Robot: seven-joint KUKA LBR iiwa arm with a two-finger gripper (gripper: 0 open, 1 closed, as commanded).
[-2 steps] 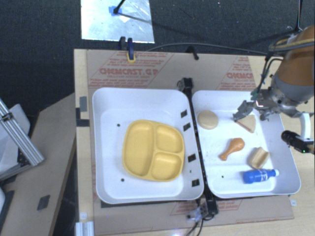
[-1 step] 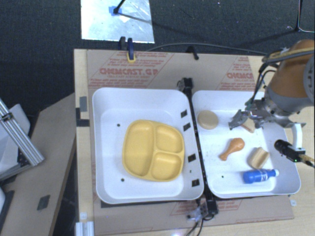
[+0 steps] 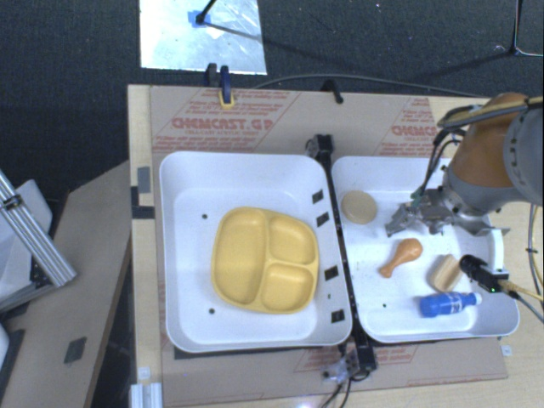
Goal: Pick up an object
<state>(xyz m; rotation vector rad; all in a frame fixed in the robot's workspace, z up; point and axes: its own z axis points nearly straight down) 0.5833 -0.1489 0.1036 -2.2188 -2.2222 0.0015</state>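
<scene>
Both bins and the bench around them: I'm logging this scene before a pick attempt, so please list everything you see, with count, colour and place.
bins: two, white, side by side on the bench
divided plate: one, yellow, left bin
round disc: one, beige, right bin, far left corner
drumstick toy: one, orange-tan, right bin, middle
block: one, tan, right of the drumstick toy
bottle: one, blue, lying at the right bin's near edge
clamp: one, blue and yellow, bench's far edge
arm: one, grey and orange, over the right bin
gripper: one, above the drumstick toy

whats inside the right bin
In the right bin: a round tan disc, an orange drumstick, a tan block and a blue bottle. The arm covers its far right corner.
</scene>
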